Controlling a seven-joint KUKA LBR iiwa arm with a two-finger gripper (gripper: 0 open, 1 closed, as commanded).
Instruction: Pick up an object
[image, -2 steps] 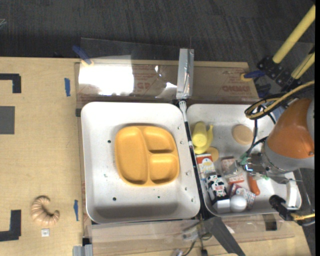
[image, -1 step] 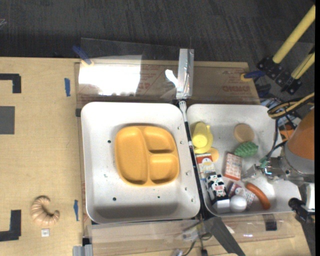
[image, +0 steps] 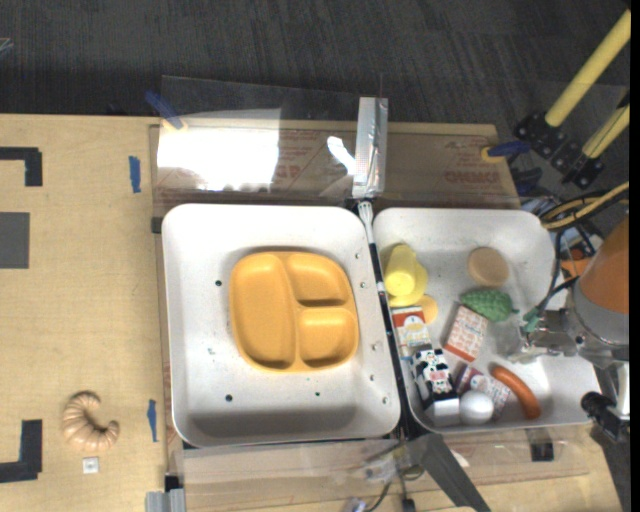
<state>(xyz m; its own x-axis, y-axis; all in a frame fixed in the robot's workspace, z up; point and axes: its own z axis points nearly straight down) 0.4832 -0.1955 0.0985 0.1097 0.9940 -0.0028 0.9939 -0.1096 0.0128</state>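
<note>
The right bin holds several small objects. A yellow cup lies by its left wall and a tan disc sits near the back. In the middle are a green bumpy piece and a red-and-white card box. Near the front wall lie a red sausage, a white ball and a black-and-white toy. My gripper hangs over the bin's right side, just right of the green piece and above the sausage. Nothing is visibly held in it.
The left bin holds a yellow divided plate. A croissant toy lies on the wooden bench at the far left. A clear plastic sheet stands behind the bins. Cables and yellow bars crowd the upper right.
</note>
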